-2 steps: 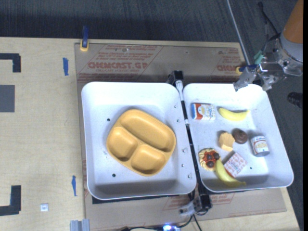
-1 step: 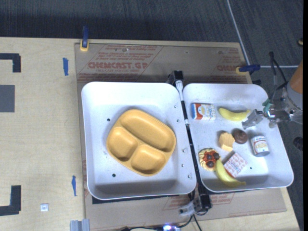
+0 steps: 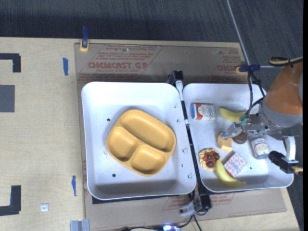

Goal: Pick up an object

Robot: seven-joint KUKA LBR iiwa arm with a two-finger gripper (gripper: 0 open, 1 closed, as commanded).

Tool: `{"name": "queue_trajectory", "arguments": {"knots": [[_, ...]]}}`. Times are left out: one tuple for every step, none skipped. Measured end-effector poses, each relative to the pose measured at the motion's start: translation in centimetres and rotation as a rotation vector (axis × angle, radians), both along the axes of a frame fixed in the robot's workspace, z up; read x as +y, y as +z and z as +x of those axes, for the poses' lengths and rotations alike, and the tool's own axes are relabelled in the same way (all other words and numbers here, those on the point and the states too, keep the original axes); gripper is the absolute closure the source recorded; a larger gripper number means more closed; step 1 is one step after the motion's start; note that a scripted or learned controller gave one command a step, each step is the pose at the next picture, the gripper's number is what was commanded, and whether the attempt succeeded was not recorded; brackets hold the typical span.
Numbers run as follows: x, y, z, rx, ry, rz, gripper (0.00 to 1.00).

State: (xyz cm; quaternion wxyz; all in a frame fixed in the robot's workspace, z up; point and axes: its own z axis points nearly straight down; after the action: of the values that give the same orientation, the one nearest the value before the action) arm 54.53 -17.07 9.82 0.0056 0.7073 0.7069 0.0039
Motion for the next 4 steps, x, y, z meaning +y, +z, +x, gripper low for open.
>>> {"name": "queue_trajectory", "arguments": {"knots": [[1.0, -0.7, -5.5, -0.005, -0.001, -0.002, 0.00], [6.2, -0.7, -5.8, -0.007, -0.001, -0.002, 0.00], [6.4, 0.4, -5.5, -0.013, 0.000, 0.000, 1.00], [6.4, 0.4, -5.5, -0.012, 0.000, 0.001, 0.00]]}}
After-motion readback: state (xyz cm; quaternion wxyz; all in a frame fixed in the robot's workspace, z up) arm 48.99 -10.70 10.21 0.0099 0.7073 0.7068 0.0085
